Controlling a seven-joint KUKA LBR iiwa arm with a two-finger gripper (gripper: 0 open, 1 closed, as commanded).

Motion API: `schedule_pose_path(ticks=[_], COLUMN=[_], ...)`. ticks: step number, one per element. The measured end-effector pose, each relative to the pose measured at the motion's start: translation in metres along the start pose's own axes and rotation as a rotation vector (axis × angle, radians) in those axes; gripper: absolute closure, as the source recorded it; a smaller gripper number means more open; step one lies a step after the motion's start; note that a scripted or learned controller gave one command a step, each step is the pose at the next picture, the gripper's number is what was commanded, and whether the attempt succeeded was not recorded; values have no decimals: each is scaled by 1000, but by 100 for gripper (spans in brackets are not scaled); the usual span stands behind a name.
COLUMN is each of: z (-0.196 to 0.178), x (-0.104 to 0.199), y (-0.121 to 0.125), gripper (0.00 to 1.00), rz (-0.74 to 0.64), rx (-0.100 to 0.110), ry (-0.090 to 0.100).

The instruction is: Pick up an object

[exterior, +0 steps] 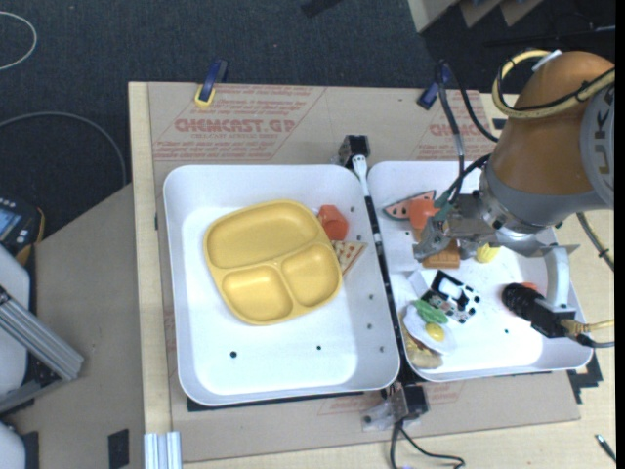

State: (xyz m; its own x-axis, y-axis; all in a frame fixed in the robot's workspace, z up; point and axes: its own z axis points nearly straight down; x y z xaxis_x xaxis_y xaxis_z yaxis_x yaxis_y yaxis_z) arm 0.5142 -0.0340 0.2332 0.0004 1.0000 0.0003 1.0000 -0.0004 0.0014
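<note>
Camera view: cardboard-topped bench (256, 115), dark carpet (146, 27); pincer (437, 246) over right bin (518, 348), grip state unclear.

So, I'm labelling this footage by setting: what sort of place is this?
Probably a robotics lab bench, not a kitchen: a robot arm over the right bin of toy-like items, a left bin beside it, both on a clamped board above carpet.

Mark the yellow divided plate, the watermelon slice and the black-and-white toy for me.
yellow divided plate (259, 234): camera view, bare floor of its largest compartment.
watermelon slice (402, 208): camera view, its red flesh.
black-and-white toy (457, 296): camera view, middle of its body.
</note>
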Motion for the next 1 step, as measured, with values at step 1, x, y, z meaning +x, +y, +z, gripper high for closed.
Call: schedule_pose_path(ticks=[1], z=[20], x=[4], y=[4], gripper=[100], rz=[0], rx=[6], ry=[0])
